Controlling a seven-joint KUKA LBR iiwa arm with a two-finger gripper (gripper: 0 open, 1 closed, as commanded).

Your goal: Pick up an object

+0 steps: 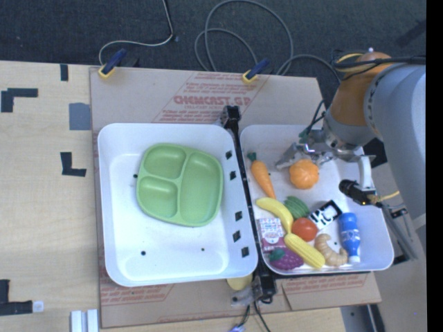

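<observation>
the gripper (pixel 302 155) sat open, touching the orange (pixel 304 174); it needed to straddle the fruit squarely before closing, since round skin probably slips

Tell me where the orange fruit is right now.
The orange lies in the right bin, toward its far side, directly under the tool, with the carrot to its left in the camera view.

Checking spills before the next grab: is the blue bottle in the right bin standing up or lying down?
Lying down. The blue bottle rests on its side on the floor of the right bin, white cap toward the near wall, beside the ginger-like piece.
</observation>
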